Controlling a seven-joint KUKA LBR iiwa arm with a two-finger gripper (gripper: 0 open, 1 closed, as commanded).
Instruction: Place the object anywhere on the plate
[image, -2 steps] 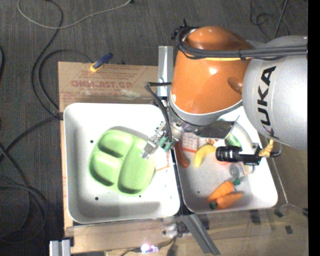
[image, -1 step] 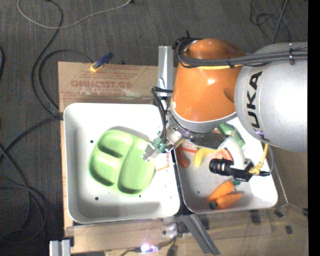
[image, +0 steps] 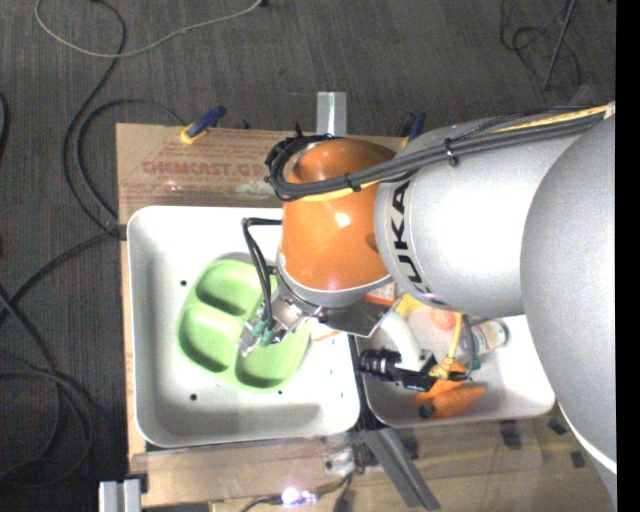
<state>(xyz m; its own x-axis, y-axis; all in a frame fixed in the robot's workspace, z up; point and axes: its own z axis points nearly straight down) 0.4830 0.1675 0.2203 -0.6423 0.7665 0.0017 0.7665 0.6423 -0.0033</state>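
A green plate (image: 210, 322) with three hollows lies in the left bin (image: 140, 300), toward that bin's middle. The tool (image: 262, 336) hangs over the plate's right edge, above the seam between the upper and lower right-hand hollows. It is too small and too shadowed by the wrist to tell whether it is open or closed, or whether anything sits in it.

The arm (image: 480, 230) comes in from the right, and its orange band (image: 325, 235) covers the plate's upper right part and the wall between the two bins. The grey body hides much of the right bin (image: 535, 400).

In the part of that bin left visible, an orange carrot-shaped thing (image: 455, 398) lies near the front wall, and a clear bottle-like thing (image: 492, 335) lies just behind it, partly under the arm.

A brown cardboard sheet (image: 200, 165) covers the worktop behind the left bin, with a blue clamp (image: 203, 122) at its rear edge. Loose cables (image: 90, 45) trail on the dark floor around it.
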